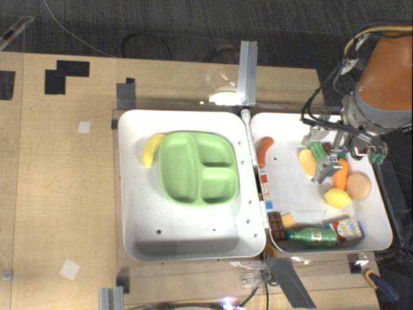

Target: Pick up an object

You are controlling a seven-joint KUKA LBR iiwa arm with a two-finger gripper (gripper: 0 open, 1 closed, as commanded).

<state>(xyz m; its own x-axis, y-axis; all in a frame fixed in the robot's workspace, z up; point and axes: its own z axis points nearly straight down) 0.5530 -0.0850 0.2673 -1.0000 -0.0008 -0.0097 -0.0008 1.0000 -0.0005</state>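
Toy food lay scattered in the right bin (381, 237), among it a lemon (337, 197), a carrot (341, 174) and a bottle (312, 237). Above the carrot hung the gripper (328, 168); whether it gripped anything I could not tell.

Bright even overhead light, glare patch on bench (224, 98), soft shadows

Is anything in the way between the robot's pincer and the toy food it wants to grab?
Nothing visible blocks it. The pincer hangs right over the cluster in the right bin, among the orange carrot, the lemon and the yellow piece. They sit so close together that neighbours may get bumped.
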